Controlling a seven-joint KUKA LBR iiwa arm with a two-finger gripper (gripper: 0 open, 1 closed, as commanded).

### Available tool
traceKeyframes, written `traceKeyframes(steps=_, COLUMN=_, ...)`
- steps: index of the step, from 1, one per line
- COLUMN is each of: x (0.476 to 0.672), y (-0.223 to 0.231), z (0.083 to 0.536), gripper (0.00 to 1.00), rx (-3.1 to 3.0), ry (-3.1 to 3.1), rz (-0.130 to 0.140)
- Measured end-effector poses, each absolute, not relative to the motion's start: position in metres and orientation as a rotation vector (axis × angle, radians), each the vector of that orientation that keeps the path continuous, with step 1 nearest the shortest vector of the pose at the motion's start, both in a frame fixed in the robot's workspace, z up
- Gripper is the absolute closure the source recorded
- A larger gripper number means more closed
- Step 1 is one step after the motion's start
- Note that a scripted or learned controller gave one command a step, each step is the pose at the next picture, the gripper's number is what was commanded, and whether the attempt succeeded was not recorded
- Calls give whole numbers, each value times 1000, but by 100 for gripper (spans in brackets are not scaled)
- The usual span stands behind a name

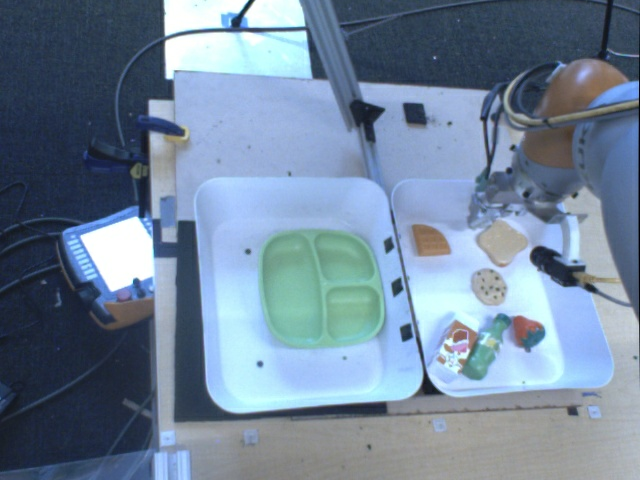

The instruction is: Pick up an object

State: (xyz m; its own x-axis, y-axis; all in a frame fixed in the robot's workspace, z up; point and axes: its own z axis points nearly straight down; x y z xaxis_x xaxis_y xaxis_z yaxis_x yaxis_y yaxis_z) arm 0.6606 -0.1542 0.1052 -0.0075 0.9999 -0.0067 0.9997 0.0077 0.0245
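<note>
Nearest you, at the frame's bottom edge, the bench (300, 438) front lip with small tags, then the two white bins. In the right bin (590, 368), low at about 6 o'clock, you have a green bottle (484, 349) lying tilted against a red-and-white packet (456, 346), with a strawberry (528, 332) just beside at 4 o'clock. At bin centre sits a round cookie (489, 286). Toward 12 o'clock lies a toast slice (502, 241), and at 10 o'clock an orange wedge (431, 240).

The claw (494, 208) hangs at the bin's 12 o'clock rim, just above the toast slice, tips near or touching it; you cannot tell its opening from here. Nothing shows between the tips, so judge the pick as not yet done: approach made, grasp and lift left. Likely target is the toast slice.

The left bin (225, 368) carries a green divided plate (322, 288), centred. Bench top is pale board; a metal pole (335, 48) slants in from 12 o'clock. Dark carpet floor (60, 48) around, cables, a lit pendant (110, 263) at 9 o'clock.
</note>
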Motion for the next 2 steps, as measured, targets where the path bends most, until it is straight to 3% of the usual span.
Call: traceKeyframes(steps=2, x=661, y=-158, z=225, gripper=100, rx=2209, ry=2224, rz=7)
